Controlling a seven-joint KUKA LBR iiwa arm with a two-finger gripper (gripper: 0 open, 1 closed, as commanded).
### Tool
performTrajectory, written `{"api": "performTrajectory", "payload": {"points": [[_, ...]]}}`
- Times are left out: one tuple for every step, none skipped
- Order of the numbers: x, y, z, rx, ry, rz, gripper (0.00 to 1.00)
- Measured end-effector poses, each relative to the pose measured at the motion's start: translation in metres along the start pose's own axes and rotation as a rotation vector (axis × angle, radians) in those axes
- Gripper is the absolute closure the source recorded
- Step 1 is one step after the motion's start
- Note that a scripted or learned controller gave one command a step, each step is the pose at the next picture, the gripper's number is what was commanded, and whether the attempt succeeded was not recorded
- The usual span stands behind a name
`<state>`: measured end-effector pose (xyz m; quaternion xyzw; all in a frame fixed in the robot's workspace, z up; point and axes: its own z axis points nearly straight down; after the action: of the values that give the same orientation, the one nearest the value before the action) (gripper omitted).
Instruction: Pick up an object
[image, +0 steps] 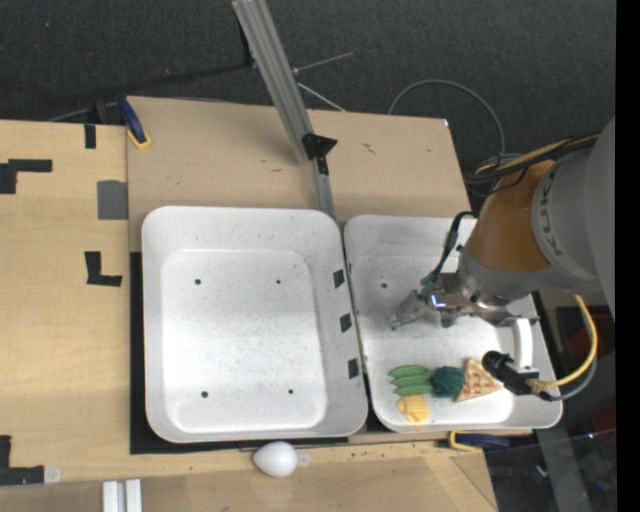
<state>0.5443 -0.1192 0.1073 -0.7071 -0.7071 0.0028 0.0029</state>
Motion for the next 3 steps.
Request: {"api": "performTrajectory", "payload": {"points": [[0.000,0.000,0.019,-0.006,-0.001,-0.001,0.00],[0.001,0.000,0.008,-0.006,0.000,-0.002,1.00],[-0.006,0.006,-0.038,-0.011,-0.001,-0.001,1.00]]}}
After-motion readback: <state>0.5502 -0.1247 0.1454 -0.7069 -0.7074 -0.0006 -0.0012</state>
